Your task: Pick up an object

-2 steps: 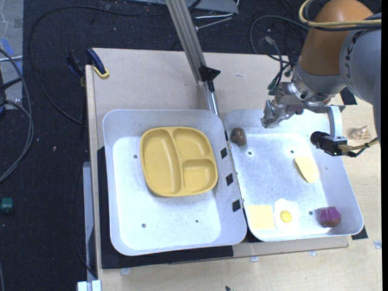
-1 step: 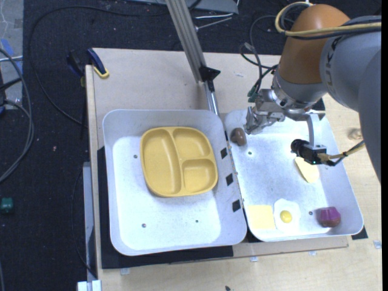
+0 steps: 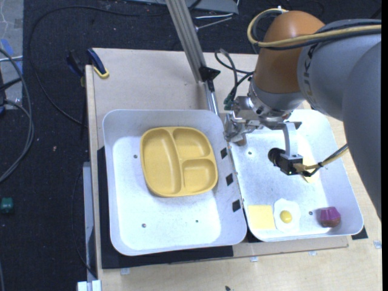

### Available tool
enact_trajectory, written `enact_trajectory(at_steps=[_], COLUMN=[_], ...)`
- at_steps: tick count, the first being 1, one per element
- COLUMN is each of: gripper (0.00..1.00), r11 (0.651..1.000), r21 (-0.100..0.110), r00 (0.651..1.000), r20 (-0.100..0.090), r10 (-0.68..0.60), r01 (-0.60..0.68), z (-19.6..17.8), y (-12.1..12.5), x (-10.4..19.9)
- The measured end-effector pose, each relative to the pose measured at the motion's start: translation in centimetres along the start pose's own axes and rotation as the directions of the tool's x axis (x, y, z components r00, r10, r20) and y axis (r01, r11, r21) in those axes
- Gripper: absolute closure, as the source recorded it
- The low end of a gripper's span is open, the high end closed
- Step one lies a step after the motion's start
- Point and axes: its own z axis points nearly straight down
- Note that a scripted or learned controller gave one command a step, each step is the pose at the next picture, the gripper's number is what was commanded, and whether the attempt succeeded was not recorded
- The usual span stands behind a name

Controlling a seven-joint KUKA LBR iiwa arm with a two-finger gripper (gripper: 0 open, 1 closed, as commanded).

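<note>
Yellow tray [image 3: 179,160], purple block [image 3: 329,217] — no readable writing

Counter [image 3: 151,80]: pale wood-coloured top, rectangular, seen at a slant, standing over a dark floor strewn with cables.

Lying directly on it:
- Left white bin [image 3: 121,223], shallow, well to the left of the pincer [image 3: 237,132] and reaching below it; its right rim passes just beside the pincer.
- Right white bin [image 3: 339,193], shallow, under the pincer and stretching right and below, its left rim touching the other bin.
- Blue and yellow clamp [image 3: 97,64] at the counter's far left corner, well apart from the pincer, up and left.
- Dark mat [image 3: 103,247] showing under the left bin's edges.
</note>
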Motion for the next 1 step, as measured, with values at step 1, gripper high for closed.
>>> enact_trajectory(at_steps=[1], gripper=[1.0], r11=[1.0], r21=[0.0], r00=[1.0], r20=[0.0], r10=[0.001], r01=[-0.001], z=[-0.01], y=[-0.73], x=[4.43])
